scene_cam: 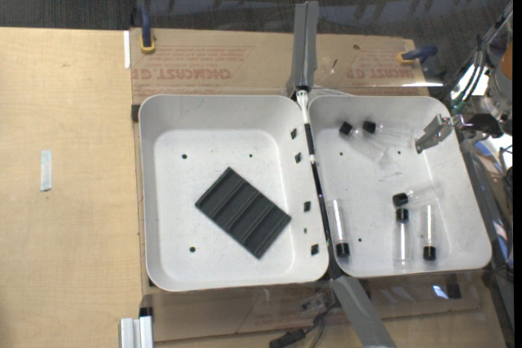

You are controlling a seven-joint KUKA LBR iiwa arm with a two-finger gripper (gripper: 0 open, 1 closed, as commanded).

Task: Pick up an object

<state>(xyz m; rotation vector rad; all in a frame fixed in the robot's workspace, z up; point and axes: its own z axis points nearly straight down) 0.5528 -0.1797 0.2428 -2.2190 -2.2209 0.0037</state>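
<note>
A dark grey ribbed rectangular block [243, 213] lies at a slant in the left bin [163, 175]. The right bin [457, 200] holds several clear vials with black caps. Two vials [369, 129] lie near its back. One vial [338, 229] rests along its left wall, and three more [402, 234] lie at the front right. My gripper [432, 134] hangs over the right bin's back right part, above bare floor and apart from the vials. Nothing shows in it.
The arm [489, 85] comes in from the right edge over the right bin's rim. A grey divider post [305, 45] stands between the bins at the back. Cardboard [212, 65] lies behind the bins, and a wooden bench top [65, 175] is on the left.
</note>
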